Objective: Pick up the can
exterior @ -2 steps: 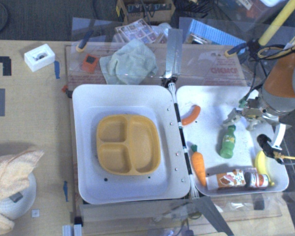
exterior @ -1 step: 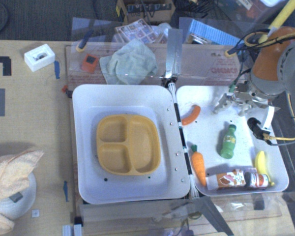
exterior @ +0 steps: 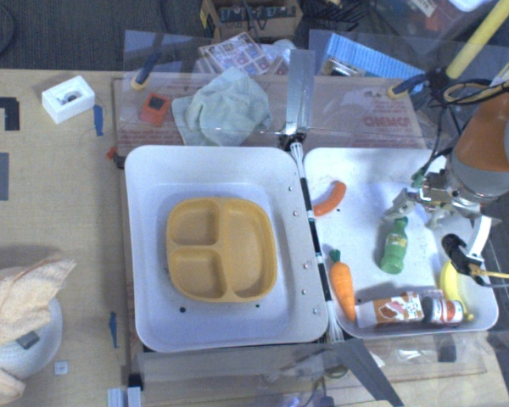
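Observation:
The can (exterior: 411,309) lies on its side along the front wall of the right bin (exterior: 365,176); it has a white and orange label and a red end pointing right. My gripper (exterior: 441,219) hangs over the right half of that bin, behind the can and well apart from it. Its fingers are spread open and nothing is between them. A green bottle (exterior: 394,246) lies just left of the gripper.
Also in the right bin are a carrot (exterior: 343,288) left of the can, a sausage (exterior: 329,198) at the back left and a banana (exterior: 450,280) by the right wall. A yellow divided plate (exterior: 222,248) sits in the left bin (exterior: 144,193).

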Tool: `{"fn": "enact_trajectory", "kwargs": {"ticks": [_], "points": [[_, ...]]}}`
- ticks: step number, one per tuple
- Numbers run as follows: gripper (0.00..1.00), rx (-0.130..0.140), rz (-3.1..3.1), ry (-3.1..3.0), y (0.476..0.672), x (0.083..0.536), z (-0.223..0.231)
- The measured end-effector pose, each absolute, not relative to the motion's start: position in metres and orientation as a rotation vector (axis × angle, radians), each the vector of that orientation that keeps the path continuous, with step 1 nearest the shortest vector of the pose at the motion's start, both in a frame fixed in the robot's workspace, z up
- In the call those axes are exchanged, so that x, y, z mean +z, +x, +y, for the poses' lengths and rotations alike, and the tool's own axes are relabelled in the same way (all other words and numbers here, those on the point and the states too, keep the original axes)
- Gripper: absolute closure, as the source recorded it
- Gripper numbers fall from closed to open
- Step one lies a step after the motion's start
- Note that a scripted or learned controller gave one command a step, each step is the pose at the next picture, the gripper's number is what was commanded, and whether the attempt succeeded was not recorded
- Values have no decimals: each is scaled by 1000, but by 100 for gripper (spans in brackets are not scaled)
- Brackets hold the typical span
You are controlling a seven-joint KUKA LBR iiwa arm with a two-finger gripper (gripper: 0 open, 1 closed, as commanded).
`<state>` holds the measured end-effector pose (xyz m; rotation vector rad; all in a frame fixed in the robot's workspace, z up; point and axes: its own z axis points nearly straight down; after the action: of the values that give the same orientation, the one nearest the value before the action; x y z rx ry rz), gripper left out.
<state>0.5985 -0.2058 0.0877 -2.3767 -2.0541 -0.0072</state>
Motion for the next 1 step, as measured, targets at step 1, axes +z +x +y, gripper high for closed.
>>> {"fn": "enact_trajectory", "kwargs": {"ticks": [1], "points": [[100, -9, -2055, -2385, 600, 99, -208]]}}
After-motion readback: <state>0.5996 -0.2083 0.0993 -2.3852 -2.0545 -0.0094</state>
